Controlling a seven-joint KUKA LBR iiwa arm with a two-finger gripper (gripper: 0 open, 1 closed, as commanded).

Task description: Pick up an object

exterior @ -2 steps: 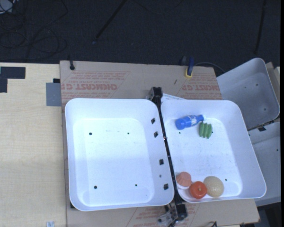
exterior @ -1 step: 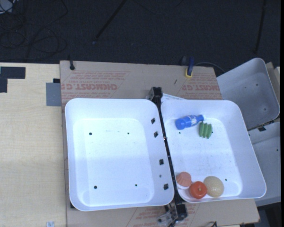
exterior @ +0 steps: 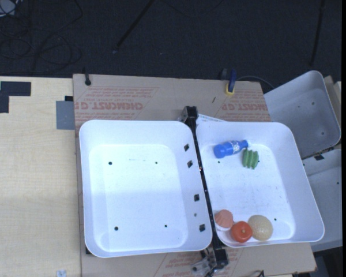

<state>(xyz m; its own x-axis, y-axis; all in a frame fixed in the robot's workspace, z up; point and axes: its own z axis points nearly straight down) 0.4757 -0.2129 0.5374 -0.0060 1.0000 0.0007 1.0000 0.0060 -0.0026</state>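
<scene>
The right bin (exterior: 294, 172) holds several small objects. A blue bottle (exterior: 229, 148) lies on its side near the bin's back left. Just to its right sits a green ridged piece (exterior: 251, 158). At the front edge a pale pink round piece (exterior: 224, 218), a red tomato-like ball (exterior: 241, 231) and a beige round ball (exterior: 260, 227) cluster together.
The left bin (exterior: 92, 172) stands beside the right one, joined by a black clip strip (exterior: 197, 178). Both rest on a cardboard sheet (exterior: 132, 100). A grey-white panel (exterior: 303, 111) leans at the far right. Light wooden bench surface (exterior: 29, 183) lies to the left.
</scene>
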